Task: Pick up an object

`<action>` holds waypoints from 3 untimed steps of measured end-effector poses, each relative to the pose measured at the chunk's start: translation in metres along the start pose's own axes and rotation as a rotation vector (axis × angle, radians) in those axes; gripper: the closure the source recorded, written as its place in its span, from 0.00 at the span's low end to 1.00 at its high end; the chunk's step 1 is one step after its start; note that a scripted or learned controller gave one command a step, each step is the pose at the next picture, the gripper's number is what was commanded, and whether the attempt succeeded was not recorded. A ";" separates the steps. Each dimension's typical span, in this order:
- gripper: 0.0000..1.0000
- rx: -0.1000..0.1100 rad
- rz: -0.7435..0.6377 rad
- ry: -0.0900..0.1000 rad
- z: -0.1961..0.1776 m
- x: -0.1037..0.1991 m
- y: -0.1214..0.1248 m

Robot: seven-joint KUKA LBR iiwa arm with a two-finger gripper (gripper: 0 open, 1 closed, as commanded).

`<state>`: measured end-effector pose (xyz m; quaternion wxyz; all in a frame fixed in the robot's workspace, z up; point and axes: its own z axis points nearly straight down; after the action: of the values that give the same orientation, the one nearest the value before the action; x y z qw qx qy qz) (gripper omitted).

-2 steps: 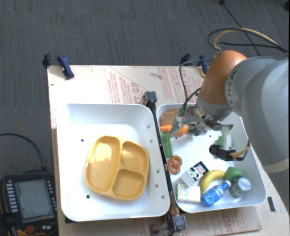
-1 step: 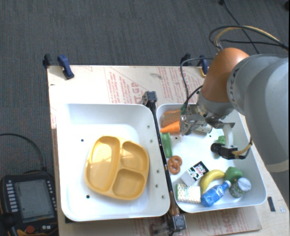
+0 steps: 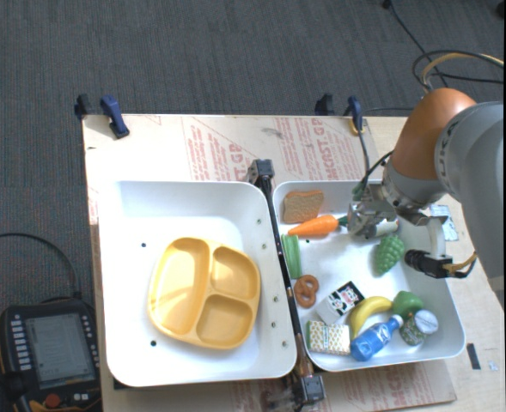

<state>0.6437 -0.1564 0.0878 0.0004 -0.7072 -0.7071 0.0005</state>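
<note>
The bench (image 3: 227, 140) carries 2 white bins side by side. The left bin (image 3: 141, 204) holds 1 yellow divided plate (image 3: 204, 292) with 3 compartments, lying near the bin's middle.

The right bin (image 3: 455, 333) holds the loose objects. A slice of brown bread (image 3: 303, 203) lies in its far left corner, and an orange carrot (image 3: 313, 226) lies just in front of the bread. A green cucumber (image 3: 291, 255) runs along the left wall, with a brown pretzel (image 3: 306, 291) just beside its near end. A small black and white box (image 3: 342, 299) sits near the middle. A yellow banana (image 3: 368, 309), a green pepper (image 3: 406, 301), a blue bottle (image 3: 373, 339) and a small round jar (image 3: 420, 324) crowd the near right corner. A cracker (image 3: 328, 338) lies against the near wall.

The arm (image 3: 446, 148) reaches in from the right, and the gripper (image 3: 368, 221) sits low over the far part of the right bin, just beside the carrot's green tip. A bunch of green grapes (image 3: 389, 253) lies just in front of it. Whether it is open or closed cannot be told, and nothing is seen held in it.
</note>
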 end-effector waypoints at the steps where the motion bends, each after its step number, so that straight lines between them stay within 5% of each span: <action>1: 0.00 0.003 -0.006 0.015 0.000 0.008 0.001; 2: 0.00 0.002 -0.004 0.002 0.000 0.058 0.000; 3: 0.00 0.002 -0.004 0.001 0.000 0.075 0.000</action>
<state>0.6436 -0.0817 0.0875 0.0016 -0.7056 -0.7086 0.0009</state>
